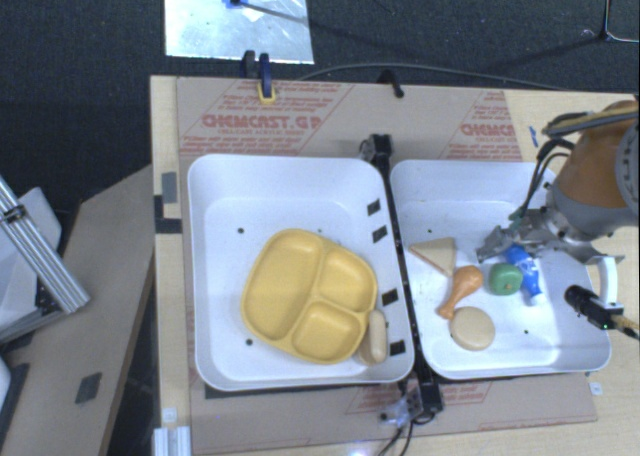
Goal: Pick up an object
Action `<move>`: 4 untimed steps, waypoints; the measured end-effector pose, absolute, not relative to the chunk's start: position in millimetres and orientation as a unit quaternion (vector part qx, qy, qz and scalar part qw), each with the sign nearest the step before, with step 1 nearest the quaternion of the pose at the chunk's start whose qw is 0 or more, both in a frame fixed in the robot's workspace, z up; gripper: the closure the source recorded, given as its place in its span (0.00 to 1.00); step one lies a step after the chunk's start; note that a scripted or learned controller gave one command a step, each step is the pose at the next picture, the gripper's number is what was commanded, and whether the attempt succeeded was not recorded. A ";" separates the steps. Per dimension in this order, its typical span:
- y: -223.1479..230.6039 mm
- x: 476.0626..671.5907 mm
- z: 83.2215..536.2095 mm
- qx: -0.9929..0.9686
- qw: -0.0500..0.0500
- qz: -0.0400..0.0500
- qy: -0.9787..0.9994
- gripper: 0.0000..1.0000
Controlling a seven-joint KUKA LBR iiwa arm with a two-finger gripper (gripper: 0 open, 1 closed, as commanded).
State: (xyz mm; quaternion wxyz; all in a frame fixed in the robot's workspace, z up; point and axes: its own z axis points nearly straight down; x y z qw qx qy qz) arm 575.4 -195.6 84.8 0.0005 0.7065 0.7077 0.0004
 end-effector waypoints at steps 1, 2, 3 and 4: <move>-195.8 576.4 95.9 0.706 0.002 0.001 0.708 1.00; -202.6 576.0 158.5 0.707 0.003 0.002 0.707 1.00; -201.5 587.0 218.2 0.705 0.004 0.002 0.709 1.00; -203.1 584.8 282.8 0.705 0.004 0.002 0.709 1.00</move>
